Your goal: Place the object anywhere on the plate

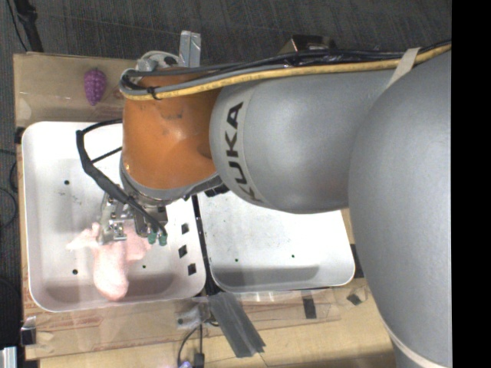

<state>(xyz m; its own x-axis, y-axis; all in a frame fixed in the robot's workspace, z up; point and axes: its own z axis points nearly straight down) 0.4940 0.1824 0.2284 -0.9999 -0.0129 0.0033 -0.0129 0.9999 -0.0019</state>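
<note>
My metal claw hangs over a soft, pale pink lump in the smooth left white bin — my grip state I cannot tell — a knobbly purple thing lies outside.

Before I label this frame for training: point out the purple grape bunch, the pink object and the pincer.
purple grape bunch (pixel 94 85), camera view, middle of the cluster
pink object (pixel 111 273), camera view, its rounded lower body
pincer (pixel 138 232), camera view, between its fingertips
</note>
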